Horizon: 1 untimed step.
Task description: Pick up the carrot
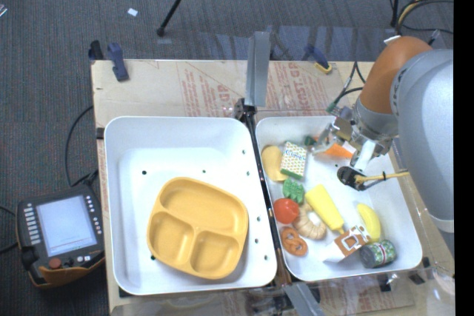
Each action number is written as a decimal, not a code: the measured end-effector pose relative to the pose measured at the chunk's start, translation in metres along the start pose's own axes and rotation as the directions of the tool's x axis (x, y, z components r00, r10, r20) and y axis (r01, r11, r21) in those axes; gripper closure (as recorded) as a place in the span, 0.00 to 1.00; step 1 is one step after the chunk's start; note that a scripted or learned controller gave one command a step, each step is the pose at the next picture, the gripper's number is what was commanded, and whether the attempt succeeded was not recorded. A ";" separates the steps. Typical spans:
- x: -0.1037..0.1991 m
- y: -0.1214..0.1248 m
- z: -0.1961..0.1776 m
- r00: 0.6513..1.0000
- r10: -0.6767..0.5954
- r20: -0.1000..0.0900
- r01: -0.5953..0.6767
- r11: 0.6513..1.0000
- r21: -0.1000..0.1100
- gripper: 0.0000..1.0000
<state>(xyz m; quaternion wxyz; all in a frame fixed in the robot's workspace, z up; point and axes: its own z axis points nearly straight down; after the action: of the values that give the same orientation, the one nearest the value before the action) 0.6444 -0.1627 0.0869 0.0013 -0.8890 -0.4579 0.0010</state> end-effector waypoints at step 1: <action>0.002 -0.001 -0.010 1.000 -0.008 0.002 0.008 1.000 0.003 1.00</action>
<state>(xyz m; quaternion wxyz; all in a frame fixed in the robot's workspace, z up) 0.6447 -0.1606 0.0966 0.0022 -0.8871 -0.4615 0.0026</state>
